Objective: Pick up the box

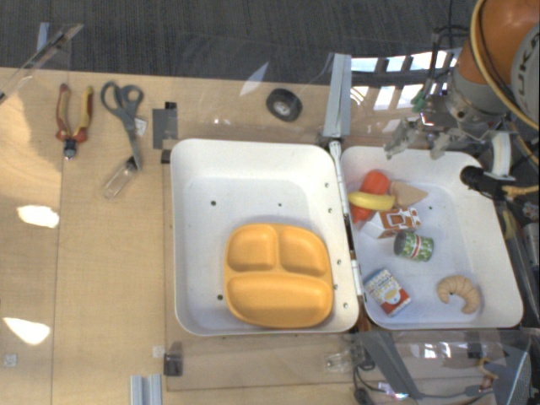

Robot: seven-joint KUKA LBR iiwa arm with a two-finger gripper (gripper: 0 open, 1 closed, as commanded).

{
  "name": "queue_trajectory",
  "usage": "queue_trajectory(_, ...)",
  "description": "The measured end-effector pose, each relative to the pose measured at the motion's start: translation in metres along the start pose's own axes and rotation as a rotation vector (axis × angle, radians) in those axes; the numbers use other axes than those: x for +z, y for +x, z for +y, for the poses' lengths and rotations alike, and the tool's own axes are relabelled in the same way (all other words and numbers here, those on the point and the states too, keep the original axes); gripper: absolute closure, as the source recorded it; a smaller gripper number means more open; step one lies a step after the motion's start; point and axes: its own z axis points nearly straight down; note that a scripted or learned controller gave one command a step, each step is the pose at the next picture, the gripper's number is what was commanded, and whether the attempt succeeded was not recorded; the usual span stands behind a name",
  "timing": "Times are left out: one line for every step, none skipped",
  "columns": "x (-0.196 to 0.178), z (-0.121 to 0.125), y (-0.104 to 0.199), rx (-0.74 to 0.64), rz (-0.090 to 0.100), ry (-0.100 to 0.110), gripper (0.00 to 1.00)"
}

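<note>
A small white, red and blue box lies flat near the front left corner of the right bin. A smaller red and white carton lies in the middle of that bin, beside a banana. My gripper hangs over the bin's back edge, well behind both boxes. It is open, with nothing between its fingers. The grey arm with its orange band rises at the top right.
The right bin also holds a red fruit, a brown wedge, a green can and a croissant. A yellow divided plate sits in the left bin. Pliers, scissors and a tape roll lie on the bench.
</note>
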Motion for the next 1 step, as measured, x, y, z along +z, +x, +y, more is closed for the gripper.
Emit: queue_trajectory(0.143,-0.0423,0.0071,-0.132,-0.001,-0.006,0.0)
